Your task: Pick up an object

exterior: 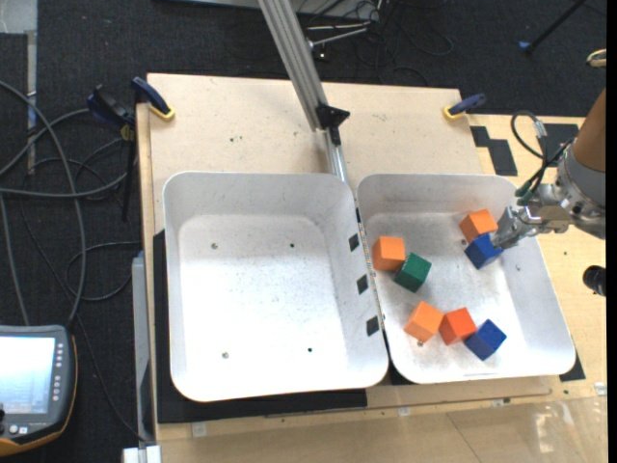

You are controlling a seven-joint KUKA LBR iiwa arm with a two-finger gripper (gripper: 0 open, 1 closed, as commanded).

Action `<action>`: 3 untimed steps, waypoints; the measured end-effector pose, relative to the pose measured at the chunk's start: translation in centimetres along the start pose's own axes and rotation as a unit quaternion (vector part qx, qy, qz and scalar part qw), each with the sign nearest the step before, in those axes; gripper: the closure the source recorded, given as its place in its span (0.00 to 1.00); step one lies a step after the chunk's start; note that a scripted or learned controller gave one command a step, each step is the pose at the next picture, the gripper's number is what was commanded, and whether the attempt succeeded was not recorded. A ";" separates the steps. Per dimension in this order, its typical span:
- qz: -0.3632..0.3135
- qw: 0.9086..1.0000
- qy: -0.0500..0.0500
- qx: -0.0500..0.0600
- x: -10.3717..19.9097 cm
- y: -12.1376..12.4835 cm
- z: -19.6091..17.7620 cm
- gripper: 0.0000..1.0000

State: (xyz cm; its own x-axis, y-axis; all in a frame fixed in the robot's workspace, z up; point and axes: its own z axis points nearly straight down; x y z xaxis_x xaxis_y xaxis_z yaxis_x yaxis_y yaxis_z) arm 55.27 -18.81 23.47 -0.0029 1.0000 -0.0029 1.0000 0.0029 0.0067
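Claw low in right bin, opening can't be judged; blue cube touching its tip, orange cube just behind. Risk: crowded pair, fingers may shove blue aside or catch both

Blue clamps at bench corners (yellow tips); cables left; handheld screen lower-left.

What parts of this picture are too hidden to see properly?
- Gripper, camera view: whether it holds the blue block is unclear; its own body covers the fingertips.
- Arm: cut off by the right edge.
- Orange block: partly hidden behind the gripper.
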 end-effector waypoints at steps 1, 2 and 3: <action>-0.002 1.000 0.002 0.003 5.0 0.0 -0.4 1.00; -0.003 1.000 0.002 0.003 11.2 0.6 0.2 1.00; -0.003 1.000 0.002 0.002 17.1 0.9 -0.6 1.00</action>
State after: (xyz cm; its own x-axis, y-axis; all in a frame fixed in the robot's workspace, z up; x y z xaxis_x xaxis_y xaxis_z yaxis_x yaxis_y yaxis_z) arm 56.16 -1.74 23.98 -0.0088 1.0000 0.0016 1.0000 0.0088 0.0021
